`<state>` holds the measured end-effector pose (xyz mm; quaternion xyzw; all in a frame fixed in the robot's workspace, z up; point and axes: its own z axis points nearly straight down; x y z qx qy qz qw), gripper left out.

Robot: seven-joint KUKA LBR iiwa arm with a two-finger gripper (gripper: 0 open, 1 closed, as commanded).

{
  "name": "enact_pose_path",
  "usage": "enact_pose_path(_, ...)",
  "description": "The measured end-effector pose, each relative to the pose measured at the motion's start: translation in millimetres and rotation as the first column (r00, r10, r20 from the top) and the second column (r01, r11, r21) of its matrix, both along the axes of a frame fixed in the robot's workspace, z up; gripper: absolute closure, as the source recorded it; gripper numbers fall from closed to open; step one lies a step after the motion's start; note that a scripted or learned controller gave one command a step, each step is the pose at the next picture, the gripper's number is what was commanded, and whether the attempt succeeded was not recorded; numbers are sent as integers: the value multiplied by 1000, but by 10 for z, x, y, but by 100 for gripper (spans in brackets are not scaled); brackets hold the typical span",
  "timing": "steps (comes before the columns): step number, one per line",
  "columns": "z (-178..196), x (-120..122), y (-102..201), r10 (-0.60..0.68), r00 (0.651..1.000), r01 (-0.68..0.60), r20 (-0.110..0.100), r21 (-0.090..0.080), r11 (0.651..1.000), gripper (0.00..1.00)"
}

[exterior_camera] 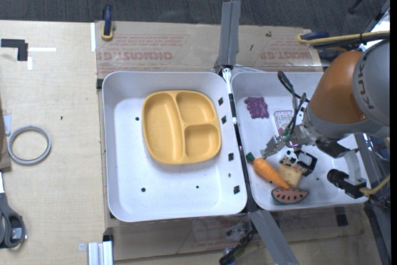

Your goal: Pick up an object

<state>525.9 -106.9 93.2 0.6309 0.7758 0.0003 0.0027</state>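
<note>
The right bin [263,87] holds several toy foods. A purple bunch of grapes [256,107] lies near its back left. An orange carrot [270,172] lies at the front left, and a beige chunk [290,174] touches its right end. A watermelon slice [289,196] rests by the front wall. My gripper [289,149] hangs low over the bin, just above the beige chunk and the carrot's right end. The grey arm with its orange band [338,93] covers the bin's right part.
The left bin [124,195] holds a yellow divided plate [182,126]. A small printed card [283,118] lies in the right bin behind the gripper. A grey ring [27,144] and scissors [11,228] lie on the bench at far left.
</note>
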Motion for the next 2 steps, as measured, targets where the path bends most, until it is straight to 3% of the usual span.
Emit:
enact_pose_path(1, -23, 803, 76, -222, 975, 222, -7, 1, 975, 0)
enact_pose_path(2, -22, -32, -300, -59, 998, 59, -7, 2, 998, 0)
